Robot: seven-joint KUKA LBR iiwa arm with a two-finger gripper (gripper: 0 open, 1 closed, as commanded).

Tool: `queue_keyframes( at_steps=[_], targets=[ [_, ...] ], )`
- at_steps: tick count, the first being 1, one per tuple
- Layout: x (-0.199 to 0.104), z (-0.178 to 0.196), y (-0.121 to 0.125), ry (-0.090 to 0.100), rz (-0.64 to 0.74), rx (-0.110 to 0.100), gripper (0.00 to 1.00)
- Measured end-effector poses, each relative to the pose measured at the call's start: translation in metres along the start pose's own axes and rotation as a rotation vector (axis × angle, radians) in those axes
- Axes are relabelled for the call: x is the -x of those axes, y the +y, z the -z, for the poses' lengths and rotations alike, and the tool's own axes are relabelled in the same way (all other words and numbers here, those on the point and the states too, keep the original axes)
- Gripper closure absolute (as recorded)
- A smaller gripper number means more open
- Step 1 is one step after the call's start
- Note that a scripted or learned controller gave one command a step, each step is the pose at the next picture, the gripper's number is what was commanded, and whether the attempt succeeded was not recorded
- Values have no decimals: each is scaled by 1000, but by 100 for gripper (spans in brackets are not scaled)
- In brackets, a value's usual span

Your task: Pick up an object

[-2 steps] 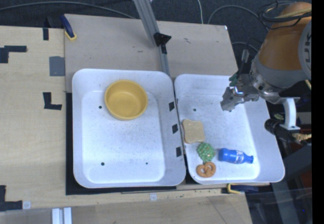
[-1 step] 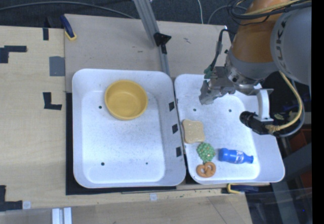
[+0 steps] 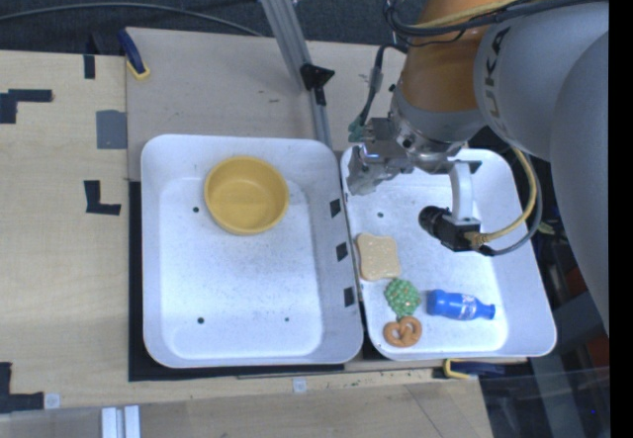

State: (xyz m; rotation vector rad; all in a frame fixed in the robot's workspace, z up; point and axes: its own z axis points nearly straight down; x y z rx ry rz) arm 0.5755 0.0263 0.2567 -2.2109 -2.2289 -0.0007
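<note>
the end effector [image 3: 368, 169] hangs over the right bin's [image 3: 529, 312] upper left corner, its state impossible to tell; a yellow bowl [image 3: 245, 194] sits in the left bin [image 3: 168, 327].

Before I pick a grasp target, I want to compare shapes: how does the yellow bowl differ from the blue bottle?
The yellow bowl is round, open-topped and upright; the blue bottle is slim and lies on its side. The yellow bowl looks much larger than the blue bottle. The yellow bowl sits alone in the left bin; the blue bottle lies in the right bin near other small items. Both rest apart from the end effector.
</note>
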Motion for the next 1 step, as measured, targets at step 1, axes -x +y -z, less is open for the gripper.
queue_keyframes(
  at_steps=[1],
  targets=[
    [-47,-15,6,-1,-2,-2,100]
  ],
)
